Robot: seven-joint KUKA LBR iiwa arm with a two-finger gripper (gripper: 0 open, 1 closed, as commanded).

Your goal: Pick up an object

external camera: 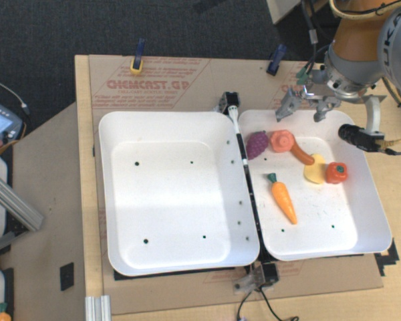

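The right bin [361, 226] holds several toy foods. Purple grapes [256, 144] lie near its left wall, with a pink round piece [281, 141] beside them and an orange-brown sausage [303, 155] slanting off to the right. A yellow piece [315, 172] touches a red tomato [336, 172]. A carrot [284, 200] with a green top lies nearer the bin's middle. My gripper [301, 110] hangs over the bin's back edge, above and slightly right of the pink piece. It is open, its two fingers spread wide with nothing between them.
The left bin [120, 246] stands next to the right one on a cardboard sheet [93, 85]. A black clip [228, 101] sits at the bins' back junction. Yellow-blue [138, 60] and blue [277, 57] clamps grip the cardboard's far edge. A black part [356, 136] juts over the right rim.
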